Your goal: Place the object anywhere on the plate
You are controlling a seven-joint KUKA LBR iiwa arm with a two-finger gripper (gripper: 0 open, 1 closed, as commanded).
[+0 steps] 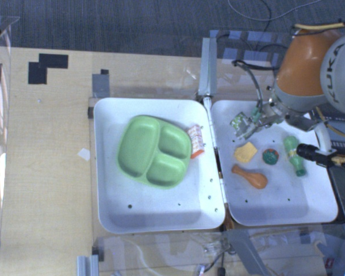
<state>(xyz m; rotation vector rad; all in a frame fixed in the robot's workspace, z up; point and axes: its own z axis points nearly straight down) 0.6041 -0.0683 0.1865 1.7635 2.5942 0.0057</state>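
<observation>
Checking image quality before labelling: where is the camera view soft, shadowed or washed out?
Camera view: soft throughout, so the claw reads as a blur; the white bins show grey shading toward their near walls; the green plate casts a faint shadow; the clear panel at the left edge catches pale glare.

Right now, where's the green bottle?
The green bottle lies in the right bin, near its right side, just right of the small round toy and below the arm.
</observation>
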